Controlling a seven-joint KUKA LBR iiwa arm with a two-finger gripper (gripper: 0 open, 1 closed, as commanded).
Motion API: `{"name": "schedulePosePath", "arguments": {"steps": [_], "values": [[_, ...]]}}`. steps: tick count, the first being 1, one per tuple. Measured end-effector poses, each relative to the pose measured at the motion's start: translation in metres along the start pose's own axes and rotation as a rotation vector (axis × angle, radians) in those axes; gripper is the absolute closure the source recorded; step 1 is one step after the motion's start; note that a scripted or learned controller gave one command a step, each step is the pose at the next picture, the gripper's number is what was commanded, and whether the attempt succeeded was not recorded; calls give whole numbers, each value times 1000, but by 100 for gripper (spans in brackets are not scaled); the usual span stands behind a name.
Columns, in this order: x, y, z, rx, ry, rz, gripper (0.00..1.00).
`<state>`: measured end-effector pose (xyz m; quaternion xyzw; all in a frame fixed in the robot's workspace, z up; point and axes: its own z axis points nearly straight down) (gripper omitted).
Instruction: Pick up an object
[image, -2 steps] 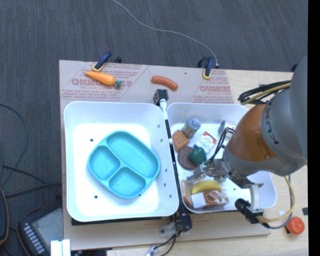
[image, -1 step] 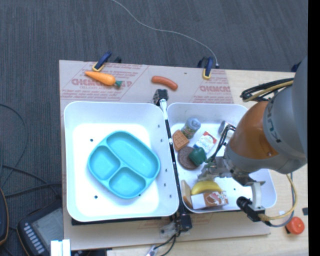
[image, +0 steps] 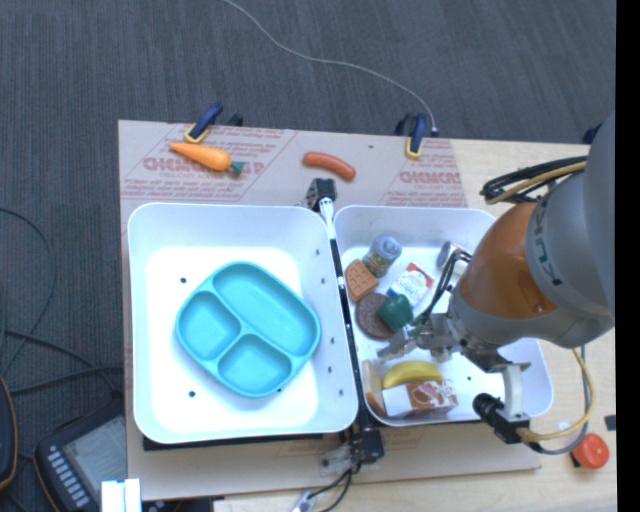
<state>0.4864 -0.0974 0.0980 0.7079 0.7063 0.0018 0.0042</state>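
A blue divided plate (image: 248, 328) lay in the left bin (image: 140, 300); the end effector (image: 405, 340), its grip unclear, hung over the right bin's (image: 540, 395) toy food.

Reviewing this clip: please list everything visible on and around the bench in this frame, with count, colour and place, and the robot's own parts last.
white bins: 2, side by side on the bench
divided plate: 1, light blue, in the left bin
banana: 1, yellow, front of the right bin
packet: 1, white and red, beside the banana
round cookie: 1, dark brown, right bin
waffle piece: 1, tan, right bin's left side
small jar: 1, grey lid, back of the right bin
green item: 1, right bin, by the gripper
carrot: 1, orange, on the board behind the left bin
sausage: 1, reddish, on the board behind the bins
clamps: 2, blue and yellow, back edge
arm: 1, grey with orange band, over the right bin
gripper: 1, low in the right bin
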Motion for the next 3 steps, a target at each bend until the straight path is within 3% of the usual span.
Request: {"name": "schedulePosePath", "arguments": {"steps": [1,2,3], "values": [[-2,-1,11,5,2,-2,0],[-3,0,0,0,1,-2,100],[-2,0,0,2,2,-2,0]]}}
